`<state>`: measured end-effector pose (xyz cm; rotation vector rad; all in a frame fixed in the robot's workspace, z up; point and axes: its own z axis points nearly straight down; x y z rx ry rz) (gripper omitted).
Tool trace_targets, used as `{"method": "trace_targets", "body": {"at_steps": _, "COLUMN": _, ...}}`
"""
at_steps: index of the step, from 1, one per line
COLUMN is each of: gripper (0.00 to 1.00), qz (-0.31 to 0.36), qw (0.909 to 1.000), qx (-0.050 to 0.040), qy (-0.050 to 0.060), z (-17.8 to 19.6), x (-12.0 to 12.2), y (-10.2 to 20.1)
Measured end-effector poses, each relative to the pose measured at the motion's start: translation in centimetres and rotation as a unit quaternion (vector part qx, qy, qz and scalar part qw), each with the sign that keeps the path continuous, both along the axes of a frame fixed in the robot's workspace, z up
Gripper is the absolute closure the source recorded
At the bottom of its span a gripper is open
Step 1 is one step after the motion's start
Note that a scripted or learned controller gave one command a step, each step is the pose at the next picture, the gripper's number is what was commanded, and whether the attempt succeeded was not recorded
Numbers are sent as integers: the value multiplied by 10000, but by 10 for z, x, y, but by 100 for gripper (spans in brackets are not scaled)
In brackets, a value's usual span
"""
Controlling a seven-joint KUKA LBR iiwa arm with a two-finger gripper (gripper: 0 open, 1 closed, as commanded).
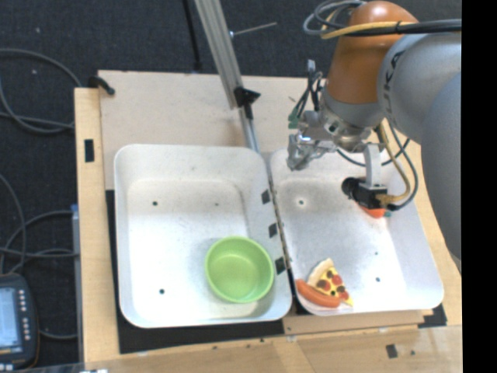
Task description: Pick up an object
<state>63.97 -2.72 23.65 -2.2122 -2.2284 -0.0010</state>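
Observation:
My gripper hangs over the far left corner of the right bin, close to the divider between the bins. A toy pizza slice and a red sausage lie together at the right bin's near left corner. A small orange-red object lies by the bin's far right side, partly covered by a black part of the arm. A green bowl sits upright in the left bin, near its front right corner. Nothing shows in the gripper's grasp.
A slanted metal pole rises from behind the bins, just left of the gripper. Cables loop from the wrist over the right bin. The bench's bare board lies beyond the left bin.

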Motion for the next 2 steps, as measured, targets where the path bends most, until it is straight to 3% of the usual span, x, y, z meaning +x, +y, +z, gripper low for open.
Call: {"method": "trace_targets", "body": {"at_steps": 2, "gripper": 100, "qz": -3, "qw": 10000, "qx": -3, "qy": 1, "z": -12, "x": -37, "y": 100}}
